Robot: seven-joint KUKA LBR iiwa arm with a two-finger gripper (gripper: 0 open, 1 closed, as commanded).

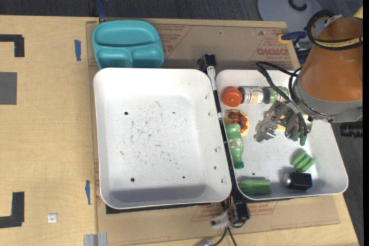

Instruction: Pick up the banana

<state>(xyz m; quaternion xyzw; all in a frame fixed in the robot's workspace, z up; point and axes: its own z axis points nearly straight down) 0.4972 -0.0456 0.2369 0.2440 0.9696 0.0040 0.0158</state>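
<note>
Near rim of right bin (340, 184): green cylinder (254, 185) lying on its side, black block (299, 181) beside it; both well apart from the tool.
Green ridged piece (302, 161): just below the gripper; likely to be knocked if the descent drifts toward the near edge.
Green bottle (234, 143): along the bin's left wall, below a red and yellow item (236, 119); no hazard judged here.
Gripper (281, 125): low over the middle of the right bin, amid clutter.
Jaw state: cannot tell; hidden by the tool's own body and cabling.
Banana (281, 129): probably the small yellow patch directly under the gripper, mostly covered; identity uncertain.
Main risk: closing on too little of the fruit, or on a neighbour instead, owing to crowding beneath the tool.
Second risk: curved peel slipping out on the lift.
Orange-capped bottle (243, 95): at the far wall, close enough to be nudged.
Left bin (115, 95): apart from the action.
Teal tray (128, 43): farthest, outside both bins.
</note>
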